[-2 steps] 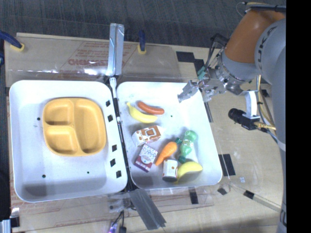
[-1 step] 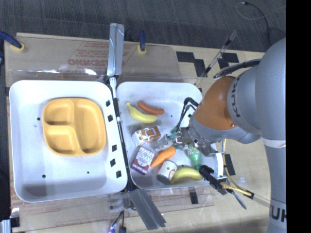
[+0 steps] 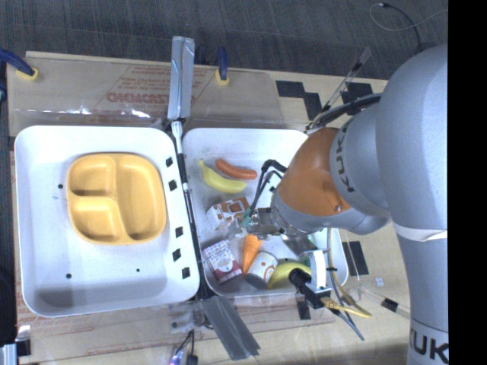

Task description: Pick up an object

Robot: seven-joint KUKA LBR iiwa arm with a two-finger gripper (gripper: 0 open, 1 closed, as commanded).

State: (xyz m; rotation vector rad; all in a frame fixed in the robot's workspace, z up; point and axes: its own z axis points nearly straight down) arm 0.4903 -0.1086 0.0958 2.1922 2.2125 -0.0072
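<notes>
Two bins sit side by side on the counter: the left bin carries a yellow divided plate, and the right bin crowds pickable items, banana, sausage, carrot, under the hand. Its grip I cannot tell.

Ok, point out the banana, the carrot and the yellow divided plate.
banana [image 3: 218, 179]: camera view, middle of its curved body.
carrot [image 3: 250, 252]: camera view, middle of its orange length.
yellow divided plate [image 3: 157, 198]: camera view, its right rim.
</notes>
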